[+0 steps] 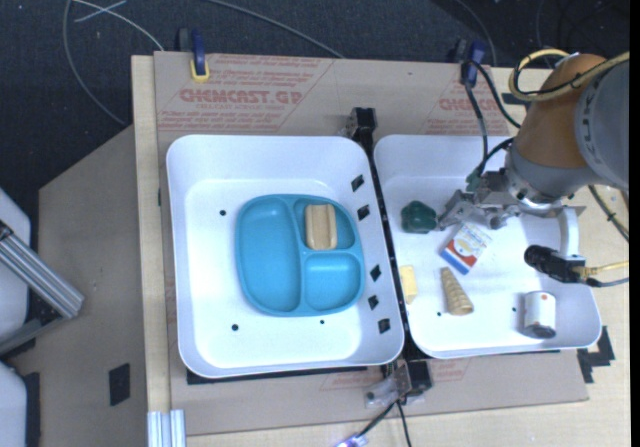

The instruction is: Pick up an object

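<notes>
Now, nearest first —
Claw (pixel 470 218): over right bin (pixel 430 335), fingers spread, nothing between them.
Red/white/blue packet (pixel 465 248): just below claw, flat on bin floor.
Green obj (pixel 418 216): just beside claw, toward divider.
Tan cone (pixel 457 292): further below.
White cyl (pixel 539 313): well off, bin's near corner.
Blue tray (pixel 290 265): left bin (pixel 200 235), far; tan block (pixel 320 227) in its upper compartment.
</notes>
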`<act>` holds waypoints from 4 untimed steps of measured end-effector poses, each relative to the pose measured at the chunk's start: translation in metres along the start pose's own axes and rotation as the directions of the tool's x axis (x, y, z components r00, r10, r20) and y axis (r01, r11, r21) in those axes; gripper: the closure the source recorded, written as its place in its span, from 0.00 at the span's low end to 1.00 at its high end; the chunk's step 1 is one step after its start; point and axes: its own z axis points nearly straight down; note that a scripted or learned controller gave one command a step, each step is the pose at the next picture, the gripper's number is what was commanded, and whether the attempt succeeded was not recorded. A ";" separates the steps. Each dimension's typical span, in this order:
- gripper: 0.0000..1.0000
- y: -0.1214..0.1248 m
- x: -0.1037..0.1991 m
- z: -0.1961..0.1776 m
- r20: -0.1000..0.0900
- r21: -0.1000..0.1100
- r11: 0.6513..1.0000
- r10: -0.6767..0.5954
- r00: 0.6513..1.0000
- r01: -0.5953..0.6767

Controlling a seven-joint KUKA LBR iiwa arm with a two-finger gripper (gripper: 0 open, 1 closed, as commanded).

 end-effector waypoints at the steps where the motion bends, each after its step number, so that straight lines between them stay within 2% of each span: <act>1: 1.00 0.001 0.000 -0.013 0.000 -0.004 1.000 0.000 1.000 0.000; 2: 1.00 -0.005 0.003 -0.061 0.002 -0.009 1.000 0.000 1.000 0.000; 3: 1.00 0.000 -0.002 -0.124 0.004 -0.012 1.000 -0.001 1.000 0.001; 4: 1.00 0.001 -0.003 -0.168 0.003 -0.010 1.000 -0.001 1.000 0.001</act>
